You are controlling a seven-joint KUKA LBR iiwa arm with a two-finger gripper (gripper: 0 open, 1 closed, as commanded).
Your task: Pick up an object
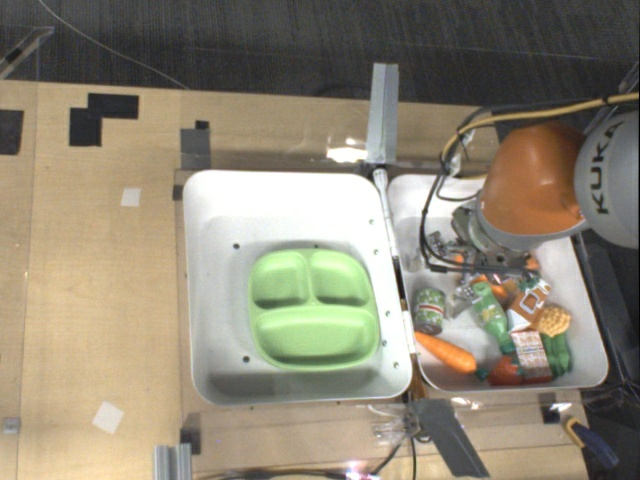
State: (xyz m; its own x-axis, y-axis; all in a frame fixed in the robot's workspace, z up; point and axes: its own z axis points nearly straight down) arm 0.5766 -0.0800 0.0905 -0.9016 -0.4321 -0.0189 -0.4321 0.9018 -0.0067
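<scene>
The right bin (596, 363) holds a pile of toy food: a small green can (431, 309), an orange carrot (446, 352), a green bottle (491, 313), a waffle-like biscuit (551, 320) and a red-and-white packet (528, 354). The arm's orange band (531, 178) hangs over the back of this bin. My gripper (478, 271) reaches down below the band, just above the green bottle and right of the can. Its fingers are hidden among the wrist and the items.
The left bin (210, 268) holds a green divided tray (313, 306). A grey post (383, 113) stands behind the wall shared by the two bins. Cables (452, 148) loop from the arm over the right bin's back left corner.
</scene>
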